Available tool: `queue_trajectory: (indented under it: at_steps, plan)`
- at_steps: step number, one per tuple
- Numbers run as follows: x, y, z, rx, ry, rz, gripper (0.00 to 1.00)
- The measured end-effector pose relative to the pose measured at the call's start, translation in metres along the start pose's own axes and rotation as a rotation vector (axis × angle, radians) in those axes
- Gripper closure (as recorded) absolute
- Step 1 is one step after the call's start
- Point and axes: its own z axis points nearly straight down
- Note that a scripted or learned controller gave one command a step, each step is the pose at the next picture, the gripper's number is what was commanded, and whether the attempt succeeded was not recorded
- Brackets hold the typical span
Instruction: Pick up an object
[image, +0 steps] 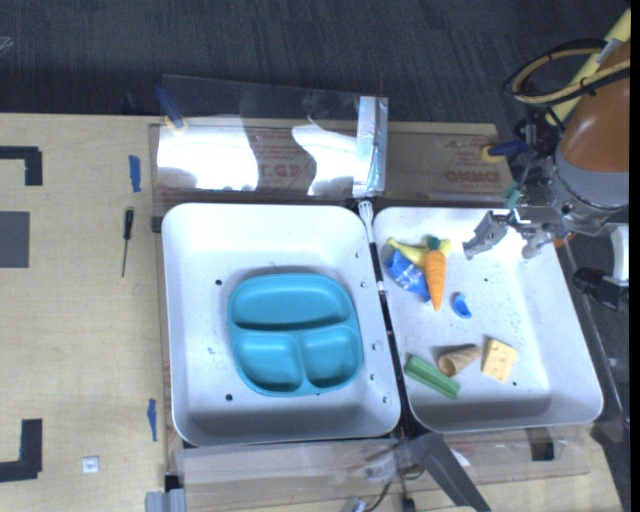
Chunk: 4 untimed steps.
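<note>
Carrot (436, 276) looks light, stiff, slick; I'd pinch mid-body. My gripper (505, 237) hangs spread, holding nothing.

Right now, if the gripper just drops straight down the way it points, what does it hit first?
Probably bare floor of the right bin. The gripper hangs over its upper right; the carrot lies off to its side, though depth is unclear.

Faint reddish printing is seen on the brown cardboard strip (440, 165) behind the two white bins; it is too blurred and glare-washed to be read. No other lettering can be made out.
</note>
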Motion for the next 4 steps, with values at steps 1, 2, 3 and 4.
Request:
queue_trajectory:
  at_steps: [1, 2, 3, 4]
  plan:
    - [0.023, 0.078, 0.063, 0.006, 0.001, 0.015, 0.0]
    - [0.027, 0.081, 0.14, -0.008, -0.002, -0.152, 0.0]
    - [0.027, 0.048, 0.154, -0.004, -0.001, -0.188, 0.0]
    - [0.027, 0.051, 0.141, -0.012, -0.003, -0.187, 1.0]
